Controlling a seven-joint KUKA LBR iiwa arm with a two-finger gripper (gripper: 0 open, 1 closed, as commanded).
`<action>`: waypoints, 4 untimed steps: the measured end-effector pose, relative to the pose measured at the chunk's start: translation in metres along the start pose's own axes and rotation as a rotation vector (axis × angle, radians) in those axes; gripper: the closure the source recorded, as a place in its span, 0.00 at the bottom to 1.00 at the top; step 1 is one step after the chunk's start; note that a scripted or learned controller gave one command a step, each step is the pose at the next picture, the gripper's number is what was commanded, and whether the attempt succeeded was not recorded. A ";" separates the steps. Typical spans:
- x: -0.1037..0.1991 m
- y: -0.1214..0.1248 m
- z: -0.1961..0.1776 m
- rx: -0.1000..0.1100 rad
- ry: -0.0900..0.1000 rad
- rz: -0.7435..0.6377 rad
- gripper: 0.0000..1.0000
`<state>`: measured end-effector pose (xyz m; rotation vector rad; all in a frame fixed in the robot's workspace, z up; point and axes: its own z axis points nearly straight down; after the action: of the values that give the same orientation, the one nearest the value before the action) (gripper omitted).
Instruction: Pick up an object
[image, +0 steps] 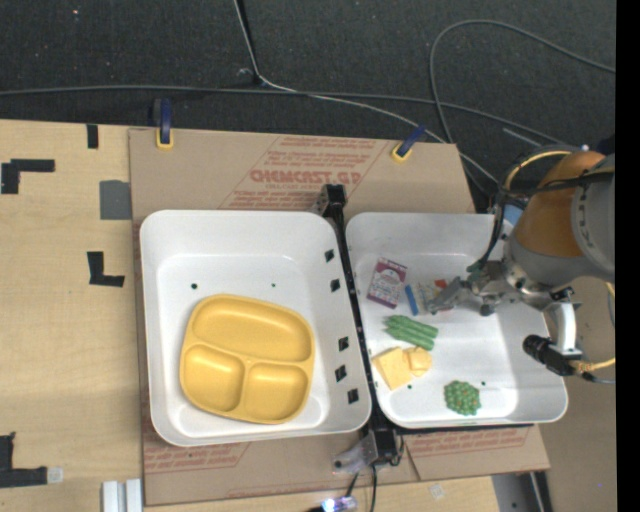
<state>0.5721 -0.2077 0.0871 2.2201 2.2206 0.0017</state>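
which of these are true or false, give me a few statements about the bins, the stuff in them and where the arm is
1. The yellow divided plate lies in the left bin. True.
2. The green broccoli-like piece sits in the left bin. False: it lies in the right bin, near its front edge.
3. The gripper is over the right bin. True.
4. The small purple packet lies on the yellow plate. False: it lies in the right bin, near the divider between the bins.
5. The green ridged piece lies just behind the yellow wedge. True.
6. The arm reaches in from the left. False: it comes in from the right.
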 end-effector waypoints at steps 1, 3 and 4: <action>0.002 0.004 -0.016 -0.009 0.003 -0.002 1.00; 0.012 0.020 -0.117 -0.002 -0.001 -0.002 1.00; 0.021 0.027 -0.174 -0.004 -0.002 -0.002 1.00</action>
<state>0.5988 -0.1866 0.2610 2.2148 2.2205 0.0042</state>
